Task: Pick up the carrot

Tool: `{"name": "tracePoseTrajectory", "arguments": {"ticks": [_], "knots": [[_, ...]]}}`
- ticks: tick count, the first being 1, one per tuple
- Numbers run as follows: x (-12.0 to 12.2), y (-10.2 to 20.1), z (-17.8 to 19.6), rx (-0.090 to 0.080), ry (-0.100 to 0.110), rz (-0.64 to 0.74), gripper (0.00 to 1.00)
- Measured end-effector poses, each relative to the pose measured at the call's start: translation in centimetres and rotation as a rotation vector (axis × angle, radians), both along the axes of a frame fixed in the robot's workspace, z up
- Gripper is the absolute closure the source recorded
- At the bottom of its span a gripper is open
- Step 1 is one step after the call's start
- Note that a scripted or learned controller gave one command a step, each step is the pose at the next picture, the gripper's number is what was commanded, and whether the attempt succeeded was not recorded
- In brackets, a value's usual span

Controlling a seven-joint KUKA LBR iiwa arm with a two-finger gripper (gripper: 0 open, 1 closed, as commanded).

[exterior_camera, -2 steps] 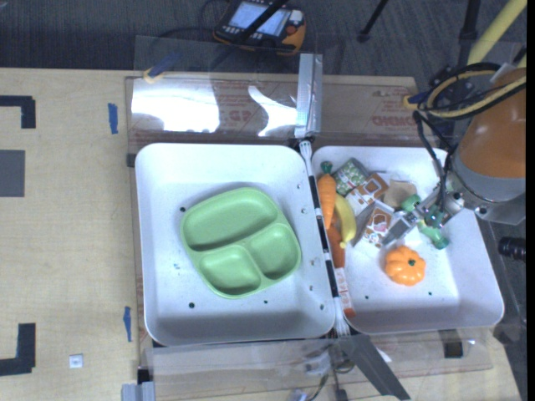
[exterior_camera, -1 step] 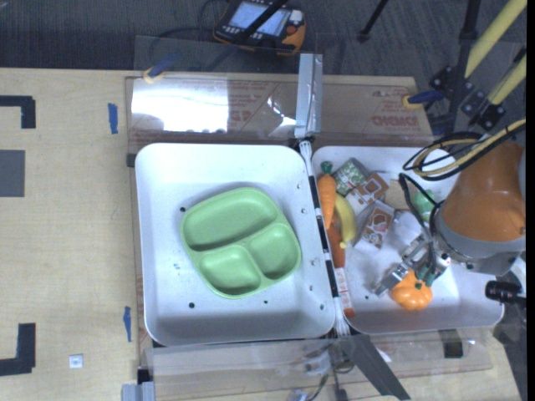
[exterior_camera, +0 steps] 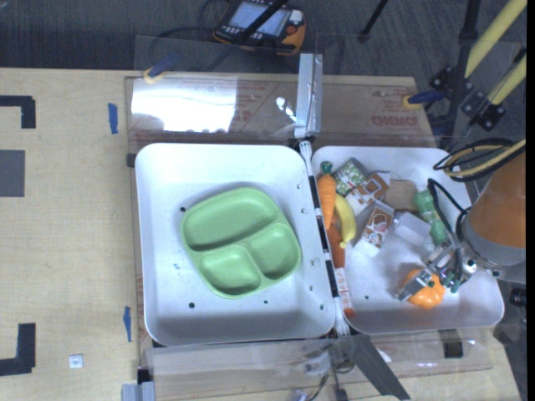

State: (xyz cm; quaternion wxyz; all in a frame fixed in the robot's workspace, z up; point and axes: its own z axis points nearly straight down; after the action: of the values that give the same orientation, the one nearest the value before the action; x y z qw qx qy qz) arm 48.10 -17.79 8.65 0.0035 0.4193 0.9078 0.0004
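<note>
While I watch from the overhead camera, the long orange carrot (exterior_camera: 328, 200) lies in the right-hand shallow white bin (exterior_camera: 476, 312), hard against that bin's left wall and pointing lengthwise toward me, its green stem end at the far side. Just beside it on the right sits a yellow banana (exterior_camera: 344, 218), touching or nearly touching the carrot. Beyond those, toward the middle of the bin, I see a scatter of small printed cartons (exterior_camera: 368, 192) and a white packet (exterior_camera: 410, 226).

My tool (exterior_camera: 436, 274) is low in the near right part of the same bin, well apart from the carrot. It sits directly over a small round orange piece (exterior_camera: 427, 295) (I can't make out what that is), and I cannot tell whether it is parted or closed around anything. The arm's orange band (exterior_camera: 505, 211) shows at the right edge.

The left-hand white bin (exterior_camera: 159, 249) holds a light green plastic divided plate (exterior_camera: 241, 241) with three compartments, lying flat near the middle.
</note>
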Motion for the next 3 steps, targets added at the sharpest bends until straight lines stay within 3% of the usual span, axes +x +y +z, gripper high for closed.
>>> {"name": "tracePoseTrajectory", "arguments": {"ticks": [1, 2, 3], "knots": [[0.0, -4.6, 0.1, -0.001, 0.002, 0.265, 0.0], [0.1, -4.6, 1.1, -0.002, -0.005, 0.261, 1.0], [0.0, -4.6, 0.1, 0.001, 0.001, 0.128, 1.0]]}}
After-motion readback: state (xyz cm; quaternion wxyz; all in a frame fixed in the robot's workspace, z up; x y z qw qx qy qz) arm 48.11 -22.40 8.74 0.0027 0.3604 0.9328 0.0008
